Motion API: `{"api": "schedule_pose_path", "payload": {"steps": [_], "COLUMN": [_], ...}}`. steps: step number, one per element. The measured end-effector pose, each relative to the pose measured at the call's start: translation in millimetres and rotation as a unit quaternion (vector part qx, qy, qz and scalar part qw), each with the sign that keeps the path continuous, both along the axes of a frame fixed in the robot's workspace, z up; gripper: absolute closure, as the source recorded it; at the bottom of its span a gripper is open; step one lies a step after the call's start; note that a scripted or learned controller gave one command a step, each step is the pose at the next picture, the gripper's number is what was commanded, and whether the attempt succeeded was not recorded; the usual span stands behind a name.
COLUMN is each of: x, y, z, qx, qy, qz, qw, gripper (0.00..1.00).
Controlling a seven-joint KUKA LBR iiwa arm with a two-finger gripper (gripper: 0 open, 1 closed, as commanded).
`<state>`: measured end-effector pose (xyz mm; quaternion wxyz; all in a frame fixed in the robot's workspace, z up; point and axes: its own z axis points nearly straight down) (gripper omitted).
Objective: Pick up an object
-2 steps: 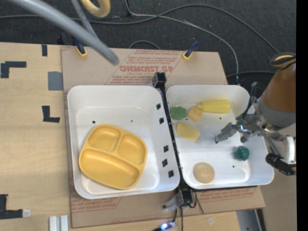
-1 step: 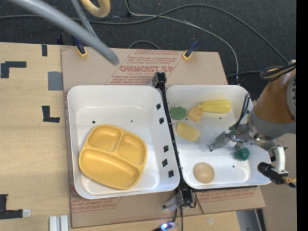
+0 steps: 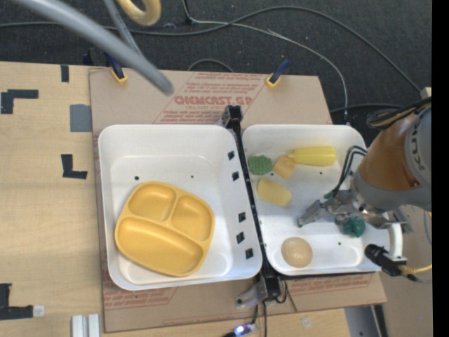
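Note:
My gripper [image 3: 309, 216] is low in the right bin [image 3: 351, 135], reaching in from the right with its tip pointing left. A small teal object [image 3: 353, 226] lies right beside the gripper's body, and I cannot tell whether they touch. A beige egg-shaped object [image 3: 297, 251] sits in front of the tip, near the bin's front wall. A pale yellow block [image 3: 273, 192] lies to the tip's left. Further back are a yellow corn-like piece [image 3: 313, 156], a small yellow piece [image 3: 284, 167] and a green round piece [image 3: 260, 164].
The left bin [image 3: 116, 142] holds a yellow divided plate [image 3: 165, 227]. A black divider [image 3: 242, 188] runs between the bins. The arm's orange band [image 3: 393, 163] hangs over the right bin's right wall. A grey hose [image 3: 91, 27] crosses the top left.

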<state>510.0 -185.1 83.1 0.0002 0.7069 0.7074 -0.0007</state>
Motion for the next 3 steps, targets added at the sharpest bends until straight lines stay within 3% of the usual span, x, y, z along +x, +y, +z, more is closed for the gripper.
{"api": "schedule_pose_path", "payload": {"steps": [1,3], "x": [0.5,9.5], "y": [-0.7,6.9], "z": [12.8,112.7], "qx": [-0.0013,0.0001], "qy": [-0.001,-0.002], "qz": [0.0,0.001], "qw": [1.0,1.0], "gripper": [1.0,1.0]}}
